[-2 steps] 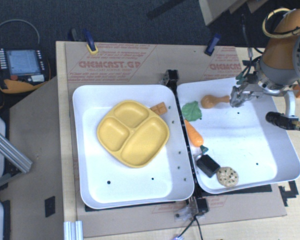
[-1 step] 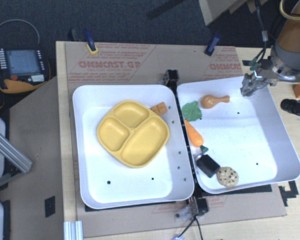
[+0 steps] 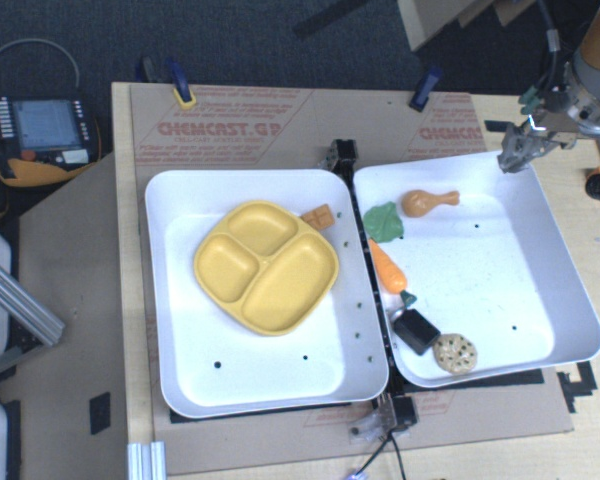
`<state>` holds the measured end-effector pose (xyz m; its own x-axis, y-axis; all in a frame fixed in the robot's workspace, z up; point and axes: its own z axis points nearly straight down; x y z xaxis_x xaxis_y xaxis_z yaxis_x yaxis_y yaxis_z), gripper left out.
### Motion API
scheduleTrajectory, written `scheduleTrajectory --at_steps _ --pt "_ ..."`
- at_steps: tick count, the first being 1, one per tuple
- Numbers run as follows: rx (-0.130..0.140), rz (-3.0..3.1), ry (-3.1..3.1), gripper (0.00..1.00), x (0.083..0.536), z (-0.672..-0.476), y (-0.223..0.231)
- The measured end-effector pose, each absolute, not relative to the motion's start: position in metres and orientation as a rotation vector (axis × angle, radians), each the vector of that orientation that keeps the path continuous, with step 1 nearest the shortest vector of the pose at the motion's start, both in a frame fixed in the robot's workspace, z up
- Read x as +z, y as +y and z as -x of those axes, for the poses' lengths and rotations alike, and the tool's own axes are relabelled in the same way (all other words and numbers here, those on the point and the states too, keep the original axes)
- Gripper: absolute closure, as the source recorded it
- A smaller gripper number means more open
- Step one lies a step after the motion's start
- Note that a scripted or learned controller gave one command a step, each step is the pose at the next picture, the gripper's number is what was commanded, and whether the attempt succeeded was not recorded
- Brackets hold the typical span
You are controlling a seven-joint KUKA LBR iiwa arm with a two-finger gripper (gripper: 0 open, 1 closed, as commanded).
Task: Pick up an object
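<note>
Up top, hand (image 3: 517,158) over right bin (image 3: 540,258) far corner; grip state unclear; drumstick (image 3: 427,202) well apart.

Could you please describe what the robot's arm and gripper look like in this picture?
Little of the arm can be seen, at the top right corner. The gripper is a small assembly of grey metal with dark parts, hanging over the far right corner of the right bin. Dark cables run down to it from above. A rounded grey body with an orange patch sits at the frame's edge.
</note>
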<state>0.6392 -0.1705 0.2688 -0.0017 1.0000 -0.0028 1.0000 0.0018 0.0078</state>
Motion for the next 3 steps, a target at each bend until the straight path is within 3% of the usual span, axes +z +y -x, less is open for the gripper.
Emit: scheduleTrajectory --at_steps 3 --pt "-0.002 -2.219 2.229 1.00 0.247 -0.611 -0.010"
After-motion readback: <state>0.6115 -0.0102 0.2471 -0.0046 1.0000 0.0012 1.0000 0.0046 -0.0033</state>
